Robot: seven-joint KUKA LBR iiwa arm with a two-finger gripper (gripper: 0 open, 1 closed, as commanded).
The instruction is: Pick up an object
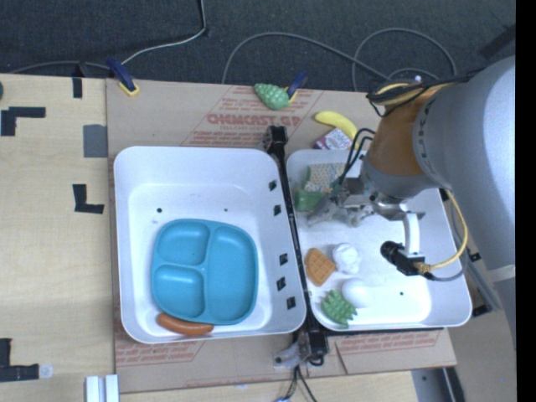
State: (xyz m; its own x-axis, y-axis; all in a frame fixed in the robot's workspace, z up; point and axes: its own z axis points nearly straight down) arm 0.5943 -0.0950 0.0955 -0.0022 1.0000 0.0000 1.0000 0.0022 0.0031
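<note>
The arm (pixel 469 141) is reaching in from the right and sits low over the far part of the right bin (pixel 435 308), with the tool (pixel 339 201) down at the far-left corner of that bin, right among a small cluster: a dark green leafy toy (pixel 307 199) and a pale patterned piece (pixel 322 177) just beyond it. It is too blurred and crowded there to tell whether the tool is spread or pressed together, and nothing can be made out pinched in it, so no pick counts as made yet. My read is that the task is at the grasp stage, the tool at bin level beside the green toy, with the closing and the lift both left to do. The other candidates lie untouched nearer in the same bin: a waffle-like orange piece (pixel 319 265), a white round object (pixel 346 257), a white egg-shaped one (pixel 355 292) and a green ridged toy (pixel 337 306) at the near edge. Over in the left bin (pixel 134 174), a blue divided plate (pixel 203 270) sits with a toy hot dog (pixel 184 325) touching its near rim. Out on the worktop (pixel 50 224) beyond the bins lie a banana (pixel 337 122) and a green toy (pixel 271 95), well apart from the tool.
</note>
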